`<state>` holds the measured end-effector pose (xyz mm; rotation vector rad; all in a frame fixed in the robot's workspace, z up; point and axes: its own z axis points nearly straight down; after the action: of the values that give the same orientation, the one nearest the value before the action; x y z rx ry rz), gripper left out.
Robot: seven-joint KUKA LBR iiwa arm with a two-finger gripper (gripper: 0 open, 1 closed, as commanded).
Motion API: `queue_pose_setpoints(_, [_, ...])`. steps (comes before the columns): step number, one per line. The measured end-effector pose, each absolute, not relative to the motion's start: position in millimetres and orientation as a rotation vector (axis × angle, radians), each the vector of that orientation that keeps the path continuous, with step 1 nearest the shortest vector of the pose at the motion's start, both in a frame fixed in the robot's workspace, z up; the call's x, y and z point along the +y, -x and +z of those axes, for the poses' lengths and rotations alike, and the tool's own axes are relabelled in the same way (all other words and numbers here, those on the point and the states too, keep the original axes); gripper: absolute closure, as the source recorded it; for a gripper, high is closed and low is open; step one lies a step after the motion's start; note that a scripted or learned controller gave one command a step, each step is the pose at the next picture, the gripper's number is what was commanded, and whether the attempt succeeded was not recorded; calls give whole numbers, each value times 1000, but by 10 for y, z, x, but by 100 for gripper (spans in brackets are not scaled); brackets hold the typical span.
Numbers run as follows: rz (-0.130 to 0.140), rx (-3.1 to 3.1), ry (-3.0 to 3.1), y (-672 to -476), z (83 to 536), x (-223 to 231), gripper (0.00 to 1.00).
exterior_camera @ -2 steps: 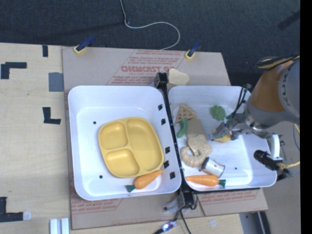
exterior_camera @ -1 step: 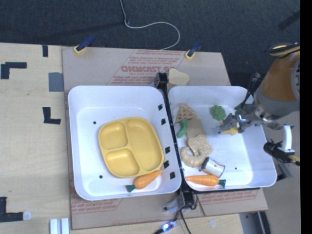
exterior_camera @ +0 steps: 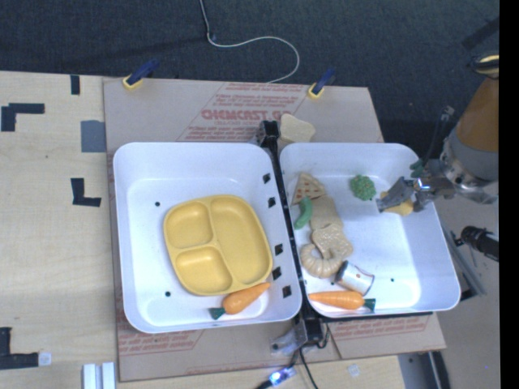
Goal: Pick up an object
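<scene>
My gripper (exterior_camera: 403,202) hangs over the right side of the right bin (exterior_camera: 422,250), low near its floor. A small yellow object (exterior_camera: 404,210) shows between the dark fingers (exterior_camera: 392,198), and they are shut on it. A green broccoli piece (exterior_camera: 362,187) lies just left of the gripper, apart from it. Along the bin's left side lie a tan wedge (exterior_camera: 307,189), a green pod (exterior_camera: 304,213), beige bread-like pieces (exterior_camera: 326,241), a small silver can (exterior_camera: 354,278) and an orange carrot (exterior_camera: 336,300).
The left bin (exterior_camera: 138,217) holds a yellow divided plate (exterior_camera: 217,244) and a second carrot (exterior_camera: 243,298) at its front. A pale yellow block (exterior_camera: 296,127) sits on the cardboard behind the bins. A black divider (exterior_camera: 284,217) runs between the bins.
</scene>
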<state>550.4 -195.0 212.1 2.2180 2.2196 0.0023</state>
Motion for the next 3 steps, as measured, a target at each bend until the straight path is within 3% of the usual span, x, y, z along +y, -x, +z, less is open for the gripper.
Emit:
queue_pose_setpoints(1, [0,2223,-2220,-5509,2249,-1944,100])
queue_pose_setpoints(3, [0,2230,-2216,-5565,2241,-838,100])
